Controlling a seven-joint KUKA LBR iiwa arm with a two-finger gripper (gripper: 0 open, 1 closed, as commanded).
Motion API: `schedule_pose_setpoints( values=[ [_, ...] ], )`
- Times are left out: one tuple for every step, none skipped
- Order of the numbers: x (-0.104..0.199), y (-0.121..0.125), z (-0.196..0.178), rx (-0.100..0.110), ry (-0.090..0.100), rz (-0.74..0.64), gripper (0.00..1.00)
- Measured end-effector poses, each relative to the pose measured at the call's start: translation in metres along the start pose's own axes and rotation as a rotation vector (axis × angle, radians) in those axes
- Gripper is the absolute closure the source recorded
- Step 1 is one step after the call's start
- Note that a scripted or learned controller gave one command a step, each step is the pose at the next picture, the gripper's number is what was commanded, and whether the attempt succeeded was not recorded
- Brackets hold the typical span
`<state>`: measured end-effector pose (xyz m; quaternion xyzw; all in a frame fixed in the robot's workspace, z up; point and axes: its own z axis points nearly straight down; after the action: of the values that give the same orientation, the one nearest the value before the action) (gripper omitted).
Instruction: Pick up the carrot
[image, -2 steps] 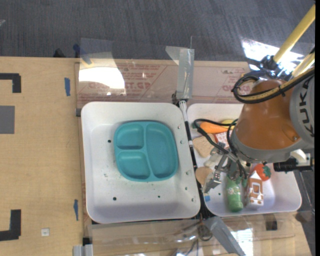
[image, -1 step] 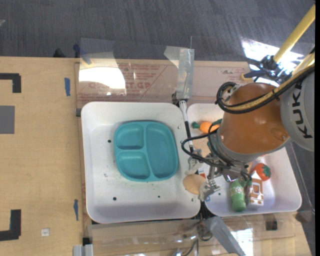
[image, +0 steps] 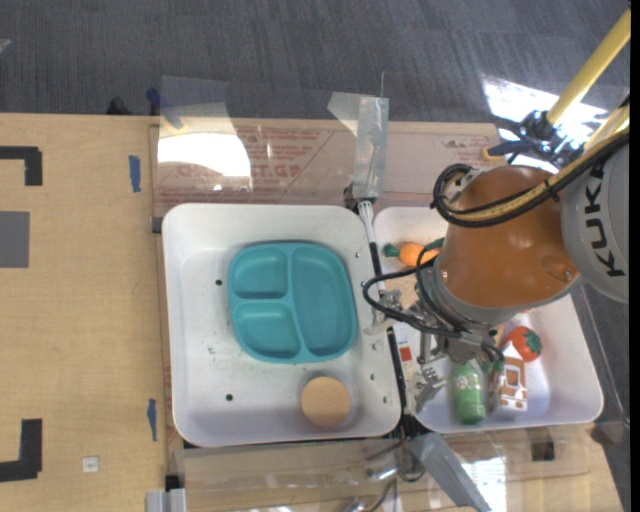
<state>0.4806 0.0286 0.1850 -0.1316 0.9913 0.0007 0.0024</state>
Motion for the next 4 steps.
schedule_pose_setpoints(
  values=[
    [-0.056, -0.075, 0.000, 0.002, -0.002, 0.146, 0.00],
    [-0.159, -0.100, -0.001, 0.001, -0.005, -0.223, 0.00],
    [-0.096, -0.154, 0.084, 0.001, 0.000, -0.420, 0.00],
    [-0.111, -0.157, 0.089, 0.011, -0.015, -0.481, 0.00]
  ],
)
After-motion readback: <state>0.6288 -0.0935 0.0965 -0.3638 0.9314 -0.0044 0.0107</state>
